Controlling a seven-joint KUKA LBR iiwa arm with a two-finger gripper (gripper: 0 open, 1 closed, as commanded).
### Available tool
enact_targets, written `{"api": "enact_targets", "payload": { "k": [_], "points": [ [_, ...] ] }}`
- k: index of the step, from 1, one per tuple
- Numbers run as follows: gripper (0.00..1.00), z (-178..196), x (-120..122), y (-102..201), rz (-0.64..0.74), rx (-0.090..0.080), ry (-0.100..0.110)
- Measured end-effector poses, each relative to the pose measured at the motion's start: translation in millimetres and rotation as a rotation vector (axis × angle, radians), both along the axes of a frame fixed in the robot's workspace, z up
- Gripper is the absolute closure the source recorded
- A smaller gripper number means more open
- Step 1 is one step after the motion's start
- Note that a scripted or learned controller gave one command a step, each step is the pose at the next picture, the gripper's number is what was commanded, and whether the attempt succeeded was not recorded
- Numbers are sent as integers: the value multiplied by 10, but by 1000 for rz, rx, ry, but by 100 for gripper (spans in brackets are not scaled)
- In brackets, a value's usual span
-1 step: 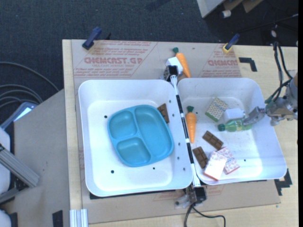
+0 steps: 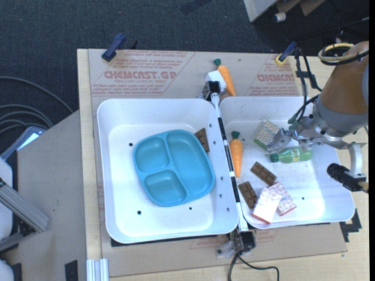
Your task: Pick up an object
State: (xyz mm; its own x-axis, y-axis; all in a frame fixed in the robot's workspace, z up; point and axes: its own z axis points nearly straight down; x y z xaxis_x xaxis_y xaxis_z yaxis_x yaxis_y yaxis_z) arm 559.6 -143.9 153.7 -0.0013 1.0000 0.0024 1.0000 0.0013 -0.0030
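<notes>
Hovering gripper (image 2: 291, 138) in right bin (image 2: 334, 206), finger state unclear, just above green bottle (image 2: 291, 155), blue plate (image 2: 173, 167) in left bin (image 2: 117, 127)

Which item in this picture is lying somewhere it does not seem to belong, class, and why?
One toy carrot lies outside both bins, on the bench board behind the divider between them, while the second carrot lies in the right bin with the other items. A brown chocolate bar in the left bin sits partly tucked under the blue divided plate.
</notes>
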Motion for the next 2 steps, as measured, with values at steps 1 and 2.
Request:
{"api": "enact_targets", "payload": {
  "k": [1, 2],
  "points": [
    [0, -695, -400, 286, -2, -1, -1],
    [100, -596, -396, 286, -2, -2, -3]
  ]
}}
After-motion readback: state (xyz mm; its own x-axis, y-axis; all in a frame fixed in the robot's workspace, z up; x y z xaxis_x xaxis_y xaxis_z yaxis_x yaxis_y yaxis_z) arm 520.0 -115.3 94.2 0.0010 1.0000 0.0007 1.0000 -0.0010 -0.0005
